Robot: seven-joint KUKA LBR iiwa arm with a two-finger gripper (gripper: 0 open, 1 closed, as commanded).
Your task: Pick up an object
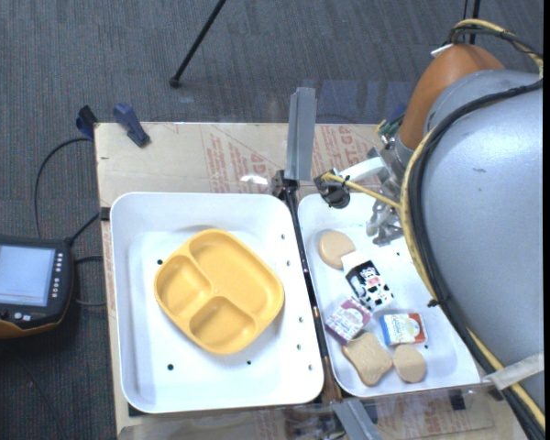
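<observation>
The big grey arm (pixel 490 236) comes in from the right and covers much of the right side of the view, with its orange band (pixel 445 85) at the top. The gripper (pixel 385 220) hangs over the upper part of the right bin (pixel 344 379), above the bin floor near its far right corner; how it stands, open or closed, I cannot tell, because it is small and partly hidden by the arm and the yellow cables, and I see nothing held in it. The things to pick lie in the right bin. A round tan cookie (pixel 335 247) lies near the upper left of this bin, not far from the gripper but apart from it. Below it is a small carton with black and white cow spots (pixel 370 285), lying tilted. Just beside the carton, lower left, is a small purple and white packet (pixel 347 321), and to the right of that a small packet with blue and orange print (pixel 404 327). At the near end lie a tan slice of bread (pixel 368 357) and a smaller round tan piece (pixel 409 363), close together. The left bin (pixel 133 374) holds a yellow plate with three sections (pixel 219 289), turned at an angle. Both bins sit on the tabletop (pixel 192 154). A handheld control screen (pixel 23 282) lies on the floor at the left.
</observation>
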